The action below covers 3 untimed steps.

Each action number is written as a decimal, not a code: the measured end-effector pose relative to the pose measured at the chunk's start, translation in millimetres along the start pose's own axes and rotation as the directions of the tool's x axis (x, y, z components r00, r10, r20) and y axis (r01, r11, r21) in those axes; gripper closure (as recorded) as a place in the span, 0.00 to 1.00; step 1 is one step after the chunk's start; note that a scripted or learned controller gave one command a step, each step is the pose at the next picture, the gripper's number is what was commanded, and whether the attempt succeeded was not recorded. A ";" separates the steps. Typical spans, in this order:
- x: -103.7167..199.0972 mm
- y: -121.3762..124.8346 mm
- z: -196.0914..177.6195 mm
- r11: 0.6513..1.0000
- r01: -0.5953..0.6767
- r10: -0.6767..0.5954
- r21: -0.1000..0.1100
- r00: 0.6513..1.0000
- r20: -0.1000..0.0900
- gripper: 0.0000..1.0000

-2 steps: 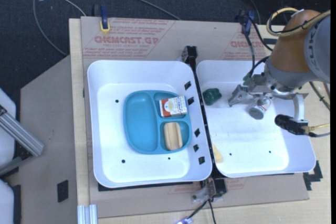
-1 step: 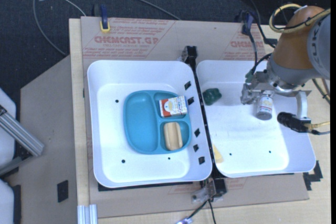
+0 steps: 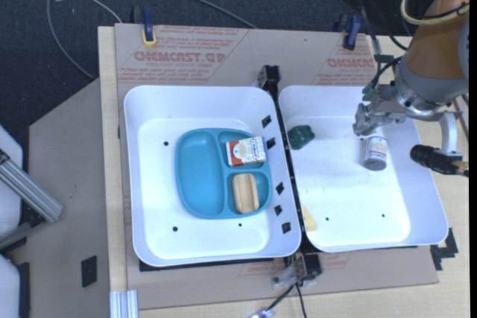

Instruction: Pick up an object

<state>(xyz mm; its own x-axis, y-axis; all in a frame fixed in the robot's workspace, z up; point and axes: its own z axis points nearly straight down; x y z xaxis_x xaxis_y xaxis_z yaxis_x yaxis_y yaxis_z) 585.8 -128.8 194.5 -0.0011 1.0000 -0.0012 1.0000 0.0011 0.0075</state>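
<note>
White right bin point(image 3: 417, 227) holds one small cylindrical can point(image 3: 375, 152), long axis toward the arm's hand point(image 3: 370, 123) just above; one green lump point(image 3: 300, 135) near the divider. Hand state: cannot tell.

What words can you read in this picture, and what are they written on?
"CHEMCAST GP" in red, on the brown board under the bins, left side.
"CHEMCAST" again on that board's right side, partly hidden.
Small carton on the blue tray: print too blurred to read.
Small can in the right bin: label too small to read.
</note>
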 end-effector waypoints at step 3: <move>108.3 11.0 -27.4 1.000 0.005 -0.005 0.009 1.000 -0.005 1.00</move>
<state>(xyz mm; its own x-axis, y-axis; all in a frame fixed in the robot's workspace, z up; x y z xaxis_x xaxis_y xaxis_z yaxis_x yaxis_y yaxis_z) 596.5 -20.4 221.9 -0.0058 1.0000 0.0033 1.0000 0.0058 -0.0020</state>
